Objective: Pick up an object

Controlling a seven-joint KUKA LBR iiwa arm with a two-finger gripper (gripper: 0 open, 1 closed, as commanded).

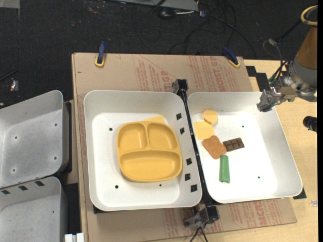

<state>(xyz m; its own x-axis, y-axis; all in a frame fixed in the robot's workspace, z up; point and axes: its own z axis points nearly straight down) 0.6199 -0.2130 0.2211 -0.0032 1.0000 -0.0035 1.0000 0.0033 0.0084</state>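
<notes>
**Gripper at the right bin's far corner, objects well apart from it**

The gripper [266,104] is seen over the far right corner of the right bin [282,170], at its rim, with the grey arm [303,69] reaching in from the right. Whether it is wide or narrow cannot be told, and nothing is seen held in it.

The objects are gathered in the left half of the same bin, well apart from the gripper. A small round yellow piece [210,117] lies farthest back, with a pale yellow piece [203,130] just in front of it. An orange-brown piece [214,147] lies nearer, touching a dark brown chocolate bar [233,144] on its right. A green stick [224,169] lies nearest the front.

In the left bin [101,115] a yellow divided plate [149,152] is laid flat.
</notes>
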